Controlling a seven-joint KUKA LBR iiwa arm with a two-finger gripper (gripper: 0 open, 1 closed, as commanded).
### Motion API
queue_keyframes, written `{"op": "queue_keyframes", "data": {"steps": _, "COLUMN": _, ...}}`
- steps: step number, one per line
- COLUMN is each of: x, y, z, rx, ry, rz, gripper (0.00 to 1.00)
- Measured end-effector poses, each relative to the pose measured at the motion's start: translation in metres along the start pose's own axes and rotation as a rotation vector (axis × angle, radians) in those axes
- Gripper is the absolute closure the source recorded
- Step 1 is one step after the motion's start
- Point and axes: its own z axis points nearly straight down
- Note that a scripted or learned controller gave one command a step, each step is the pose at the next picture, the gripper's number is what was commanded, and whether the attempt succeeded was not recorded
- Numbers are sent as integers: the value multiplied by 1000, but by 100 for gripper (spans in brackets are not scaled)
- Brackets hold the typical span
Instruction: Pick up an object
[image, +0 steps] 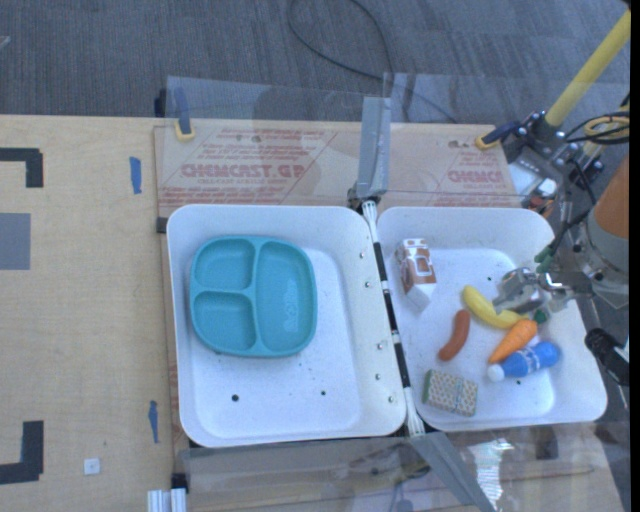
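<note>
Behind the two white bins, a clear sheet on the counter (80, 300) reads "CHEMCAST GP" (245, 170) in red. Over the right white bin (575, 400), the metal pincer (525, 288) hovers beside a yellow toy banana (487, 307); whether it grips anything cannot be told. A teal divided plate (253, 296) lies in the left bin (270, 410).

**A robot test bench in a lab**

Two white bins (268, 420) sit on a plywood bench (80, 300) marked with black and blue tape. Behind the bins stand clear plastic panels (290, 110), a loose cable (340, 50) on grey carpet, and clamped wiring.
</note>
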Motion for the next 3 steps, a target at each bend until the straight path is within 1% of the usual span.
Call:
{"op": "queue_keyframes", "data": {"steps": 1, "x": -12, "y": 29, "z": 112, "rx": -5, "ry": 0, "rz": -173, "gripper": 0}}
{"op": "queue_keyframes", "data": {"steps": 2, "x": -16, "y": 30, "z": 101, "rx": -11, "ry": -3, "rz": -167, "gripper": 100}}
{"op": "queue_keyframes", "data": {"steps": 3, "x": 13, "y": 71, "z": 27, "rx": -4, "ry": -3, "rz": -89, "gripper": 100}}
